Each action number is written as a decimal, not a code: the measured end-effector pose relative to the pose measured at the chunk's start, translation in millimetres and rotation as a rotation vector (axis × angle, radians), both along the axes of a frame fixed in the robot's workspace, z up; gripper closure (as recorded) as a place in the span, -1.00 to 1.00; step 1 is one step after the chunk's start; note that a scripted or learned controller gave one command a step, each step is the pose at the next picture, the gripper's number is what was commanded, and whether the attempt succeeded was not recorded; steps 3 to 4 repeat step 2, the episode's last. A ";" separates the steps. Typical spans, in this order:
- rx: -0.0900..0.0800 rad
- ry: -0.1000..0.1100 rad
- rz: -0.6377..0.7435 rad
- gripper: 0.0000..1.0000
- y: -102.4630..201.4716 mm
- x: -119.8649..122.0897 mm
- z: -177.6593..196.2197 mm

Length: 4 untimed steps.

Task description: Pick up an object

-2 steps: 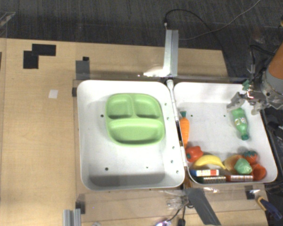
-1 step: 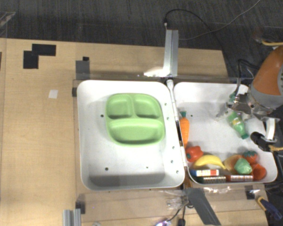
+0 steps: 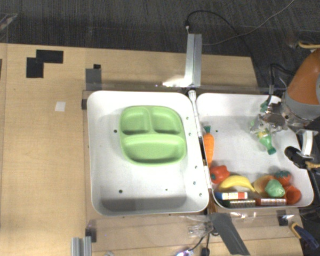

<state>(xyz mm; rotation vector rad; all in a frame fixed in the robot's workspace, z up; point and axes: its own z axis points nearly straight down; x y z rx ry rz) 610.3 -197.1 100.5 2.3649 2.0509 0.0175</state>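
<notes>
A small green object (image 3: 267,143) sits right at the tip of the gripper (image 3: 265,126), near the far right corner of the right bin (image 3: 232,135). Whether it hangs pinched or simply lies on the bin floor under the tool is hard to settle from this slanted look, and the state of the jaws cannot be told either, since the metal parts blur together there. My reading is that the grasp step is in hand: the tool is down at this piece, and lifting has not clearly begun.

Most other candidates lie heaped along the bin's near wall: a carrot (image 3: 208,145) against the divider, a red tomato-like piece (image 3: 220,173), a banana (image 3: 237,182), a green pepper-like toy (image 3: 274,188) and some small boxes (labels too small to read). They are well apart from the gripper.

The left bin (image 3: 104,159) holds a green divided plate (image 3: 151,133), which plays no part now.

The next move calls for a firm closure on the green piece and a straight rise, slowly enough to show whether it comes along.

The arm (image 3: 309,87) enters from the right.
</notes>
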 end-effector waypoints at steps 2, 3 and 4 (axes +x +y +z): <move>0.004 0.011 -0.399 1.00 58.6 -0.7 100.8; 0.004 0.011 -0.399 1.00 58.6 -0.7 100.8; 0.004 0.011 -0.399 1.00 58.6 -0.7 100.8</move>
